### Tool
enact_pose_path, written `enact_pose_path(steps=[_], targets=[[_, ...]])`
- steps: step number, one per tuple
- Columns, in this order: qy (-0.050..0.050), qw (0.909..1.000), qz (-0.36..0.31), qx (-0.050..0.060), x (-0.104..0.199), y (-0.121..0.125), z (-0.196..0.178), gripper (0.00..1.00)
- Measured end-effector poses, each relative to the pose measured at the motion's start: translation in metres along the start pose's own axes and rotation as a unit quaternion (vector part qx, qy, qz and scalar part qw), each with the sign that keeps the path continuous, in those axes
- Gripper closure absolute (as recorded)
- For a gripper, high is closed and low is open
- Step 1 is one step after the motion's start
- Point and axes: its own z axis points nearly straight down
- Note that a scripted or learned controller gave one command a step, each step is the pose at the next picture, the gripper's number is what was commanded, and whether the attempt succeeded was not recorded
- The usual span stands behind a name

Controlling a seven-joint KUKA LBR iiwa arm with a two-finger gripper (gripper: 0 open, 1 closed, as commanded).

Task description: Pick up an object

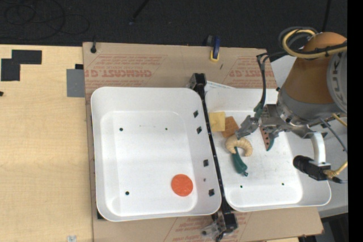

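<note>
My gripper (258, 132) hangs over the right bin (283, 192), its two fingers spread apart with nothing between them. One fingertip (245, 128) is close to a cream curved piece (240, 145). Left of it lie a yellow block (217, 121) and a brown block (230, 124). A teal tool-shaped object (239, 163) lies just below the curved piece. An orange disc (182, 185) rests in the left bin (113, 99), near its front right corner.
The arm's orange band (311, 73) and grey wrist stand over the right bin's right half. A black divider (207, 147) runs between the bins. Cardboard (147, 68) lies under both bins; a blue clamp (215, 49) sits at its back edge.
</note>
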Motion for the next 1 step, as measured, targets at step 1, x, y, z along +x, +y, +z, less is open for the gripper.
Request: enact_pose_path(steps=[1], targets=[[0.001, 1.0, 0.0, 0.002, 0.0022, -0.0543, 0.0853, 0.0]])
